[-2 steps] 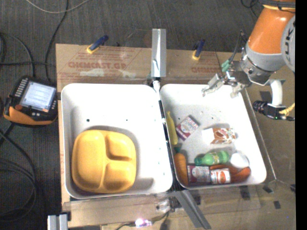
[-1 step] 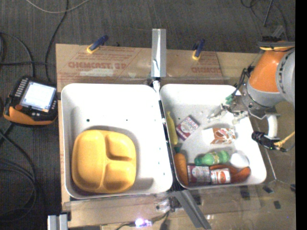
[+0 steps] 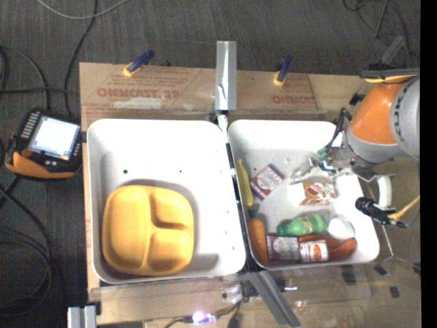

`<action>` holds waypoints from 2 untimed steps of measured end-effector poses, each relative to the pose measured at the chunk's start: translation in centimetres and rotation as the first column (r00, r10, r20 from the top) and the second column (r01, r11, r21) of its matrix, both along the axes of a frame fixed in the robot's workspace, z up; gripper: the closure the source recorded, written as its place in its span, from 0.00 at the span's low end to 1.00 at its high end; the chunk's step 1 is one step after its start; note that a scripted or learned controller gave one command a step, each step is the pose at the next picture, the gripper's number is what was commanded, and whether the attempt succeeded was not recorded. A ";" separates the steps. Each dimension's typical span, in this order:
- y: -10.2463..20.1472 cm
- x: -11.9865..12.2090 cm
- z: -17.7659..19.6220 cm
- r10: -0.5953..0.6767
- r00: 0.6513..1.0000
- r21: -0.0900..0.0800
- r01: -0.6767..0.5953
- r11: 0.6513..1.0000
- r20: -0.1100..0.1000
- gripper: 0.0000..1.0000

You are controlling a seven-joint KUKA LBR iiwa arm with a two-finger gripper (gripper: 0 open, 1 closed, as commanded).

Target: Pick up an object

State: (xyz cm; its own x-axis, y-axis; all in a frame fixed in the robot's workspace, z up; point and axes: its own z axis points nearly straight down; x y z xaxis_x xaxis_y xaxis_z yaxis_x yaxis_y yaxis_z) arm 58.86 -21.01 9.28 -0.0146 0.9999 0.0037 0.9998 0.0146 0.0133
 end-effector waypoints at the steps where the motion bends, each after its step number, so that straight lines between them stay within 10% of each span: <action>1: 2.4 -2.0 -0.2 0.032 1.000 -0.012 -0.032 0.999 0.001 0.00; 2: 0.0 -2.5 -0.1 0.102 0.995 0.000 -0.102 0.995 0.001 0.00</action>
